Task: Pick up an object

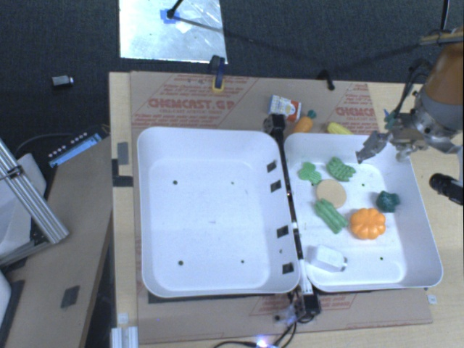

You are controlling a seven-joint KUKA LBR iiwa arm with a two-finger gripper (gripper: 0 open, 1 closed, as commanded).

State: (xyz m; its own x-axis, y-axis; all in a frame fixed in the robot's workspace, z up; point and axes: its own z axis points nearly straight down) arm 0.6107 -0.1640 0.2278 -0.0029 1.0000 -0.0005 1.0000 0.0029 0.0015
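arm enters from the right, gripper [371, 148] hovering over the right bin's [417, 216] upper edge, holding nothing; can't tell its open/closed state. toys cluster mid-bin: orange pumpkin [367, 223], green pieces [339, 169], tan disc [331, 193], all within reach, untouched.

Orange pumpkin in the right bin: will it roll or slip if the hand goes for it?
The orange pumpkin looks rounded and lobed, so a push would probably rock or roll it. Its surface seems smooth like moulded plastic, so fingers might slide off. It sits close to the green ridged piece, which a nudge could disturb.
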